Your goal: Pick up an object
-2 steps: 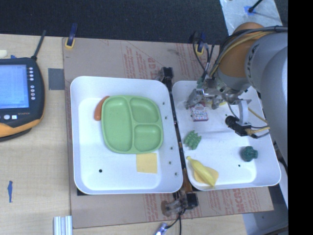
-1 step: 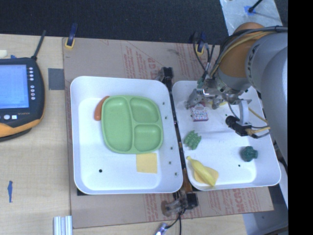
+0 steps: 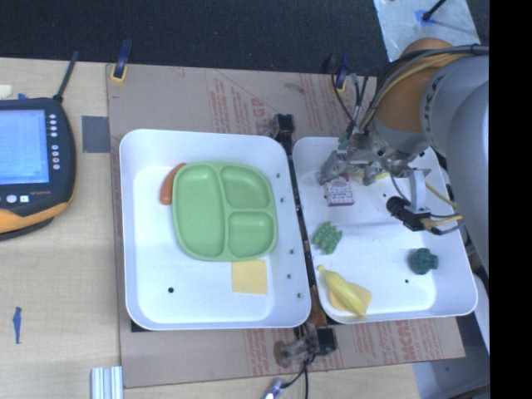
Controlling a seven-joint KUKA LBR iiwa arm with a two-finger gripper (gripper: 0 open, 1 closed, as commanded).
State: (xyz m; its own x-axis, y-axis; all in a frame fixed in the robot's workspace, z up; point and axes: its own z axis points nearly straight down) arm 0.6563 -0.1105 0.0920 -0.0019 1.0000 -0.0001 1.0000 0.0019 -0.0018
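In the right bin (image 3: 449, 298), my gripper (image 3: 337, 171) hangs low at the far-left corner, with the grey arm and its orange band reaching in from the right. Just below the gripper lies a small red-and-white packet (image 3: 338, 194); whether they touch is unclear. A light green leafy piece (image 3: 327, 238) sits near the bin's left wall. A dark green lump (image 3: 422, 261) lies at the right, and a yellow banana (image 3: 345, 293) rests at the front left.
The left bin (image 3: 137, 248) bears a green divided plate (image 3: 224, 210), an orange item (image 3: 169, 183) peeking out at the plate's left edge, and a yellow square (image 3: 249, 277) in front. A teach pendant (image 3: 29, 160) lies on the bench at far left.
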